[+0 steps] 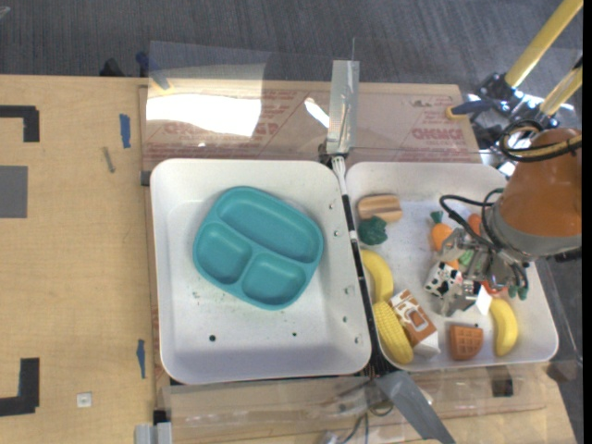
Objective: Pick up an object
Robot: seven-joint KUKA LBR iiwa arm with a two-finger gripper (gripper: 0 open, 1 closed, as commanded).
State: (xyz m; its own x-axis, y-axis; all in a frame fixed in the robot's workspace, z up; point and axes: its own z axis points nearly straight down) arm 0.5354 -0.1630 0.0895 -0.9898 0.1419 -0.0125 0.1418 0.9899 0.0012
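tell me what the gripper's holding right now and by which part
Cannot be told. The gripper is down in the right bin over the black-and-white toy, but the view doesn't show anything between its fingers.

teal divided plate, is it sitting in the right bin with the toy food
No, the teal divided plastic plate lies alone in the left white bin; the toy food fills the right white bin.

Teal tray (pixel 259 245); white bins (pixel 176 276); yellow banana (pixel 504 326); black-and-white spotted toy (pixel 446 280).
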